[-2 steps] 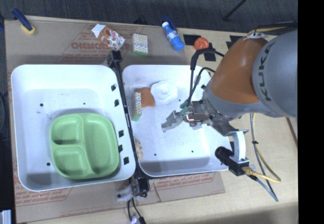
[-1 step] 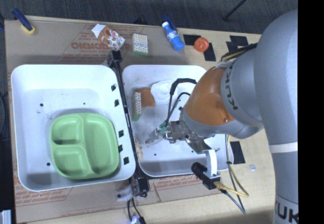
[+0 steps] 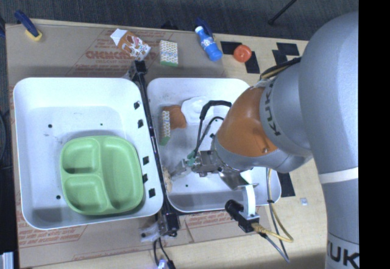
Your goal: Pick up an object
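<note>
A: Where are the fingers (image 3: pixel 183 169) rn?

B: You've got them low in the right bin (image 3: pixel 201 202), near its front-left part, reaching in from under the orange band (image 3: pixel 244 131) of the arm (image 3: pixel 317 109). Can't tell from here if they're spread or pressed together; too small and dark, w/ cables in front.

A: Anything between them?

B: Can't see any object pinched there. Your nearest items sit just behind the fingers: a small patterned packet (image 3: pixel 165 125) standing along the bin's left wall, an orange-brown object (image 3: pixel 177 117) touching its right side, and smth white and crumpled (image 3: pixel 196 107) just right of that, partly under the arm.

A: And the other bin?

B: Left of the fingers, across the divider, the left bin (image 3: pixel 36 109) holds a green compartment tray (image 3: pixel 102 174), lying flat.

A: Stuff outside the bins?

B: Far behind the fingers on the tabletop (image 3: pixel 73 42): a snack wrapper (image 3: pixel 130 44), a small checked box (image 3: pixel 169 53), a blue bottle (image 3: pixel 208 44), an orange ball (image 3: pixel 242 53). A blue-yellow clamp (image 3: pixel 28 25) sits at the far-left corner.
</note>
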{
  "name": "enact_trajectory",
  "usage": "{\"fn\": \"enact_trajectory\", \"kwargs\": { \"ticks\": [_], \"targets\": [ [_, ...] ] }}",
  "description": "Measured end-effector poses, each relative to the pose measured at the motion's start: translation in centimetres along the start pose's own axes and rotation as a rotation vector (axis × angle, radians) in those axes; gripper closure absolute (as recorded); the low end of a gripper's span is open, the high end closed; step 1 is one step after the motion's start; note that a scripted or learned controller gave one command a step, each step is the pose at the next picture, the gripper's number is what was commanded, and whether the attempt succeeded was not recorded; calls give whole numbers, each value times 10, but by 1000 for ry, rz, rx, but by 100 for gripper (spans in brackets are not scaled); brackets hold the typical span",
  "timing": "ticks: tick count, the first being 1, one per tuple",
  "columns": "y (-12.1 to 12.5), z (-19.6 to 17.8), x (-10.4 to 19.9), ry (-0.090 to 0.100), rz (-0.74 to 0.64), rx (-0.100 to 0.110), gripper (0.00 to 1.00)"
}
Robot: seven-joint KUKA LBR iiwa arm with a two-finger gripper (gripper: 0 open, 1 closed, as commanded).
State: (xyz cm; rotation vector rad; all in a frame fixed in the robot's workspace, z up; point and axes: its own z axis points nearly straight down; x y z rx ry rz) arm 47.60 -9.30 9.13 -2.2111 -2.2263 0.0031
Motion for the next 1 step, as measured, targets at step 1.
{"fn": "enact_trajectory", "kwargs": {
  "ticks": [1],
  "targets": [
    [1,-10,0,0,-7,0,100]
  ]
}}
